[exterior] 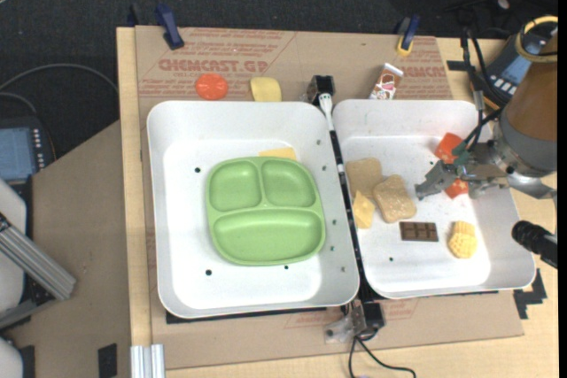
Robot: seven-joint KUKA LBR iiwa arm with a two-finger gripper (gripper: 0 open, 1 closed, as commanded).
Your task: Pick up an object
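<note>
Reaching in from the desk's right edge, the pincer (pixel 440 181) hangs low in the right bin (pixel 416 279), fingers spread a little, holding nothing. An orange block (pixel 450 144) sits just beside it. Bread pieces (pixel 392 197), a chocolate bar (pixel 418 232) and corn (pixel 462 239) lie nearby.

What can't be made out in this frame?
- Pincer: its fingers are dark and blurred in the camera view.
- Orange object: partly covered by the pincer; its shape is unclear.
- Yellow piece: mostly behind the green tray.
- Arm: cut off by the right edge.
</note>
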